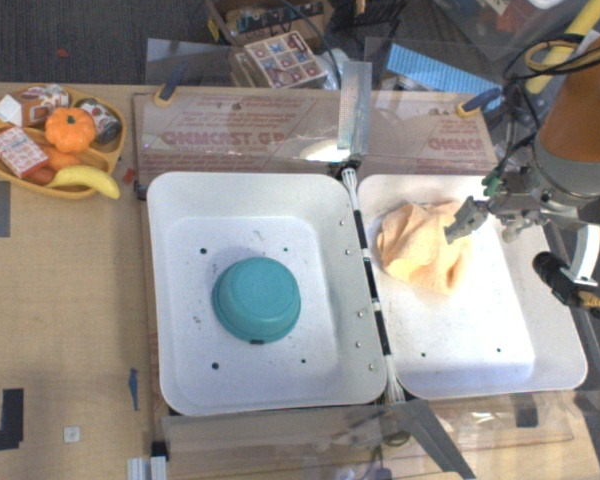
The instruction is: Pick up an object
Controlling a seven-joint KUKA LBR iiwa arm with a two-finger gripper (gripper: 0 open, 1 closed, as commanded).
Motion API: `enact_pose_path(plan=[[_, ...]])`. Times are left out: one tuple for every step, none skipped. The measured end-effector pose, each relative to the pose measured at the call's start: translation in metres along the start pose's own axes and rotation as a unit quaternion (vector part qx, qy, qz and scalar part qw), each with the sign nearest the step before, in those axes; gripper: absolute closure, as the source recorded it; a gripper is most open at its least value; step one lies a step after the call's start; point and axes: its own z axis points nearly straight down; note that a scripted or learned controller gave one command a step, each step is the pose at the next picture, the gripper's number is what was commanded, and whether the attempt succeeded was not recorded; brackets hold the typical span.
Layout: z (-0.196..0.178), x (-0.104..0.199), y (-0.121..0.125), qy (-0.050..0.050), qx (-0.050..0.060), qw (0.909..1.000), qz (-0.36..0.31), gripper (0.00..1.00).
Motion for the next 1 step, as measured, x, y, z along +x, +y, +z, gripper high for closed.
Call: enact_pose_path(plan=[[0.0000,0.0000,0.0000,0.000,0.000,1.0000,0.000,0.00]])
